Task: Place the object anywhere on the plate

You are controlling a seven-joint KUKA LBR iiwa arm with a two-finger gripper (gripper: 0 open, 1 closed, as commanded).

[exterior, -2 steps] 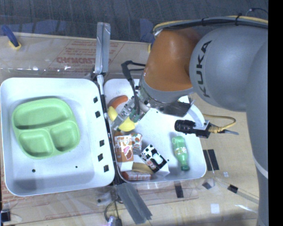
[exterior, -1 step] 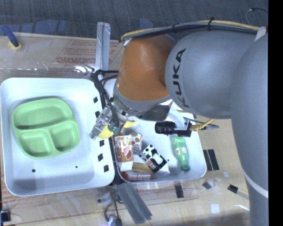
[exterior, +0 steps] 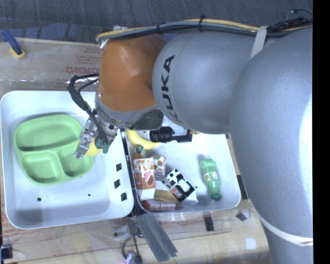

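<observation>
pincer (exterior: pixel 91 143) hangs at the plate (exterior: pixel 44 147) edge, grip state unclear, so placement looks unfinished.

plate (exterior: pixel 44 147): green, three compartments, flat in left bin | object (exterior: pixel 93 149): yellow, at plate's right rim

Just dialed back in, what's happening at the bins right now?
The arm is reaching across from the right bin to the left bin, with its gripper at the right edge of the green plate. Something yellow sits at the fingertips, just over the plate rim. A green bottle, cartons and a banana remain in the right bin.
</observation>
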